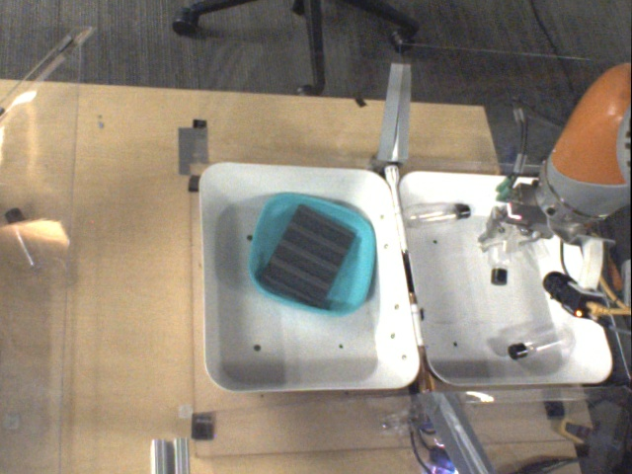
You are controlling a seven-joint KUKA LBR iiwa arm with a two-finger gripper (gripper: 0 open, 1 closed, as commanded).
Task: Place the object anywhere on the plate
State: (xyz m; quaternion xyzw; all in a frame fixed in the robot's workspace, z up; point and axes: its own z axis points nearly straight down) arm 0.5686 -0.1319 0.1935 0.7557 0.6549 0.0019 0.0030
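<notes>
Wooden bench [109, 294] is bearing two white bins; the dark ribbed object [312, 253] is already lying on the teal plate [361, 265] in the left bin [296, 363]; the gripper [504, 233] is hovering over the right bin [464, 354], holding nothing I can see; placing looks done, so retreat seems next.

Grey carpet floor [118, 8], black office chair base [296, 8], pale wooden bench [99, 294], glare patch at left
</notes>
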